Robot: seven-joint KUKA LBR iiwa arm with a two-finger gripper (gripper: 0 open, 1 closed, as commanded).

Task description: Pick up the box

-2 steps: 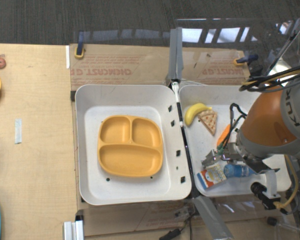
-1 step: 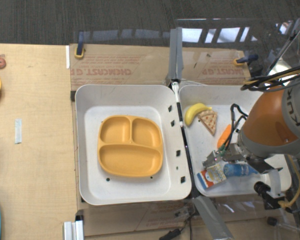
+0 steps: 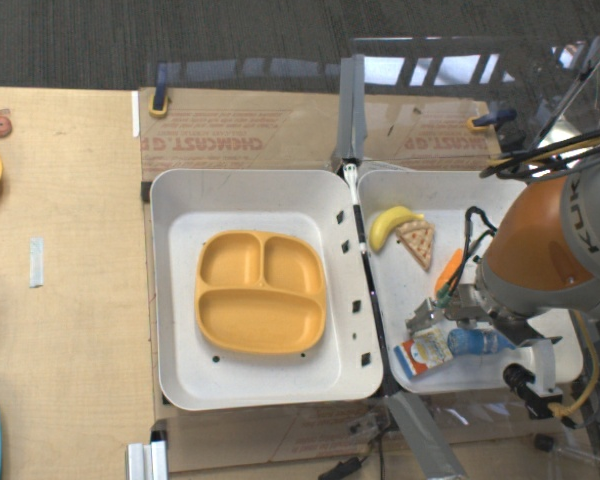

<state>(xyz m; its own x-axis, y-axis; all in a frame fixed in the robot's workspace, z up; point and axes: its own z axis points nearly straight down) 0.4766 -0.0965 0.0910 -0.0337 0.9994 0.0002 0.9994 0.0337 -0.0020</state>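
Orange-banded, the arm (image 3: 540, 238) hung over the right bin (image 3: 500, 193), where we saw its end effector (image 3: 430, 318) low at the bin's 7 o'clock, just above the box (image 3: 427, 352) lying beside a bottle (image 3: 477, 342), though we could not tell its opening.

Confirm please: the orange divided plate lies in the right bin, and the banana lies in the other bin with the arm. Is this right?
Not quite. In the camera view the orange divided plate lies in the left bin, not the right. The banana lies in the other bin, with the arm.
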